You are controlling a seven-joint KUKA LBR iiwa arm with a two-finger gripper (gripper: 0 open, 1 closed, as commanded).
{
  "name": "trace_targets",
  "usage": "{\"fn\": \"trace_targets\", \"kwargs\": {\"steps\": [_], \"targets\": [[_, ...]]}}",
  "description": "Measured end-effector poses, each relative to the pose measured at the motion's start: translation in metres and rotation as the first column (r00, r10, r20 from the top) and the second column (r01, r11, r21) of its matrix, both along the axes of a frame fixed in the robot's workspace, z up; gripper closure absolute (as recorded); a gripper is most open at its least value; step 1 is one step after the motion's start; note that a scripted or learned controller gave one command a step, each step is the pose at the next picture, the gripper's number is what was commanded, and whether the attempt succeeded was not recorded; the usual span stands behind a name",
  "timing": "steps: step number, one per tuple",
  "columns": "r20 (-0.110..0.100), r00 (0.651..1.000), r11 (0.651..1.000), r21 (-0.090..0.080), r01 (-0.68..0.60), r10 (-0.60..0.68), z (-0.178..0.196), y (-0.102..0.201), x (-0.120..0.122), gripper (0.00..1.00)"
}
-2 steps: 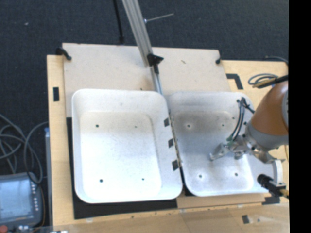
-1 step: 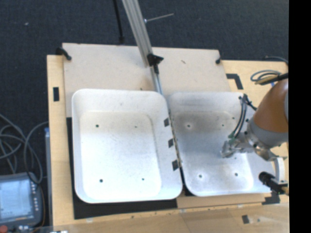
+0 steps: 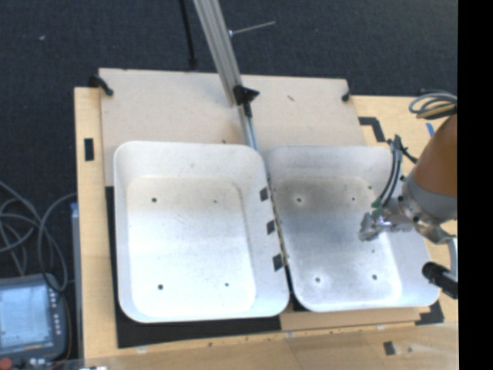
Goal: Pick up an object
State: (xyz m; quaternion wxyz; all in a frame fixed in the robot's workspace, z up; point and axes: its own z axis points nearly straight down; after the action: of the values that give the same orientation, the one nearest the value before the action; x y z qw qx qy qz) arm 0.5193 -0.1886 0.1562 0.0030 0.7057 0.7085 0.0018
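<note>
dark carpet floor (image 3: 92, 21) surrounds a light wooden bench (image 3: 339, 345); cables (image 3: 23, 214) at left

Bins (image 3: 192, 156): matt white plastic, grey-scuffed floors. Bench (image 3: 92, 206): pale wood, matt. Rail (image 3: 216, 29): dull metal. Gripper (image 3: 373, 228): metal, slight shine.

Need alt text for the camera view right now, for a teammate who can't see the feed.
The gripper hangs over the right side of the right bin, on a grey arm with an orange band reaching in from the right. The left bin sits beside it on the bench, and a metal rail slants in from the top.
</note>
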Motion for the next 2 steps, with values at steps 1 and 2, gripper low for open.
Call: {"fn": "trace_targets", "kwargs": {"steps": [1,2], "targets": [[0.001,1.0,1.0,-0.002,0.001,-0.001,0.051,-0.011,0.001,1.0],[0.001,1.0,1.0,-0.001,-0.001,0.001,0.095,-0.013,0.003,1.0]]}}
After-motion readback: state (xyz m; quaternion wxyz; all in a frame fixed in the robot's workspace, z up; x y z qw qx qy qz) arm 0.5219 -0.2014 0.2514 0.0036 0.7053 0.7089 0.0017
